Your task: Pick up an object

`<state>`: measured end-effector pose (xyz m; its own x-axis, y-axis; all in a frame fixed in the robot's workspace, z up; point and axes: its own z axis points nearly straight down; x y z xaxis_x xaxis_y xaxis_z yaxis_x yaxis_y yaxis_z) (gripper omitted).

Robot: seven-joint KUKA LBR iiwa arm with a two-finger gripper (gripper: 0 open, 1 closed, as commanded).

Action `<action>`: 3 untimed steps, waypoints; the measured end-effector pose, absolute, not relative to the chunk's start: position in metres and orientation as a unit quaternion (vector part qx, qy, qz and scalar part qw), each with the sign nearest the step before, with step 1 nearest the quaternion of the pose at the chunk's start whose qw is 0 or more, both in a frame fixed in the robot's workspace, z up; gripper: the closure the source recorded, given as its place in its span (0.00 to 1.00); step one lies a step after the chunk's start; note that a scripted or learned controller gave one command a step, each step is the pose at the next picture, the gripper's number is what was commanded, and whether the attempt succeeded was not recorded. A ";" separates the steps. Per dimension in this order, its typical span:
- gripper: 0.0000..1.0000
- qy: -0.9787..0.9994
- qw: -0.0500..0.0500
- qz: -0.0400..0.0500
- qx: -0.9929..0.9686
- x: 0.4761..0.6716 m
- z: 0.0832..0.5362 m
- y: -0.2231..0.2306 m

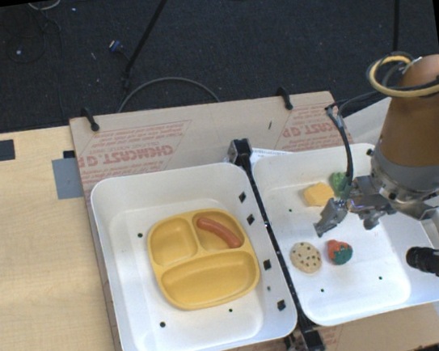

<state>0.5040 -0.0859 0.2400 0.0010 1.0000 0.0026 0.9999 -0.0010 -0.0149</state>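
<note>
Two shallow white bins sit side by side on the bench, seen from above at a slant. The left bin (121,226) holds a yellow divided plate (202,258), and a toy sausage (219,230) lies in the plate's upper right compartment. The right bin (384,293) carries four small things: a yellow cheese wedge (318,194) near the upper middle, a green toy (339,181) just beside it on the right and partly hidden by the arm, a chocolate-chip cookie (305,257) lower down, and a red and green toy fruit (340,251) just right of the cookie. The arm reaches in from the right, and its gripper (333,216) hangs over the right bin between the cheese wedge above and the toy fruit below. Nothing shows between its fingers; whether they stand apart or together cannot be told from this angle. The cookie lies below and left of the fingers, apart from them.
</note>
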 end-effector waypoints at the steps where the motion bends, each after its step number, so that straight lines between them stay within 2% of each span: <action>1: 0.00 -0.707 0.002 0.001 -0.707 0.506 0.245 -0.086; 3: 0.00 -0.707 0.004 0.002 -0.707 0.519 0.134 -0.079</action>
